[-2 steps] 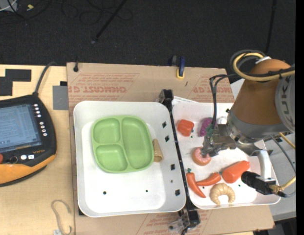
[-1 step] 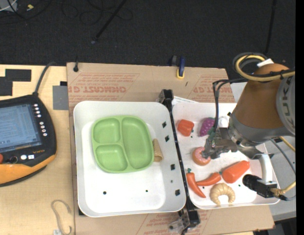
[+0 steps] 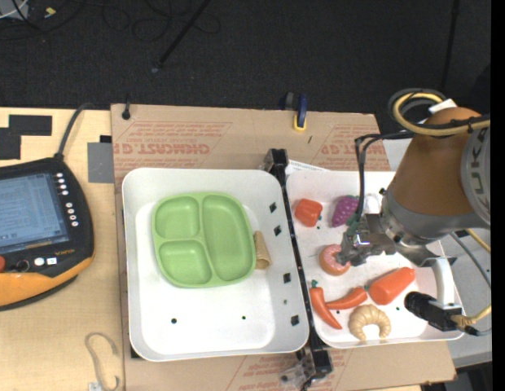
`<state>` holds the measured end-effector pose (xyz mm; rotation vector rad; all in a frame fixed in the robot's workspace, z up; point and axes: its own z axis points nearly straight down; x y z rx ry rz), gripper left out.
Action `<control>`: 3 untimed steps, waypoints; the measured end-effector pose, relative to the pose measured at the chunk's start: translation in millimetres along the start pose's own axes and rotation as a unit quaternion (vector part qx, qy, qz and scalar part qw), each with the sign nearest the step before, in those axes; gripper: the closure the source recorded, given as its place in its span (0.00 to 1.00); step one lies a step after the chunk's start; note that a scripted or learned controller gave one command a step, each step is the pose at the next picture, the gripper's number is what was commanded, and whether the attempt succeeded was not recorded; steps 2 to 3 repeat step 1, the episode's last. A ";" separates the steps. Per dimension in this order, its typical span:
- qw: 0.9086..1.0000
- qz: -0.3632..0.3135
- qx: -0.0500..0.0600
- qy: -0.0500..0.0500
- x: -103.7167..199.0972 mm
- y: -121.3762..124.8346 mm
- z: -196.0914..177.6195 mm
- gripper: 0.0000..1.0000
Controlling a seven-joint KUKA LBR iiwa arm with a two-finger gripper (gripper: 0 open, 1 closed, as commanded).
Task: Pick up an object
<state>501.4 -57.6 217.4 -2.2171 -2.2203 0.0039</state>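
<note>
The right bin holds several toy foods. An orange-red pepper and purple grapes lie at its far side. A pink round piece sits mid-bin. Nearer the front lie a red chili, an orange carrot and a tan croissant. My gripper hangs low over the right edge of the pink round piece, touching or nearly touching it. The arm's orange band and grey wrist hide the bin's right part.
The left bin holds a green divided plate, with a small brown cylinder beside the plate's right edge. A black divider separates the bins. A tablet pendant lies on the bench at far left.
</note>
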 end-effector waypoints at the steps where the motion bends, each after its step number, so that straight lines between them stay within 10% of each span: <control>1: 1.000 0.001 -0.001 0.000 4.8 9.6 -12.7 1.00; 3: 1.000 0.001 -0.001 0.000 4.8 9.6 -12.7 1.00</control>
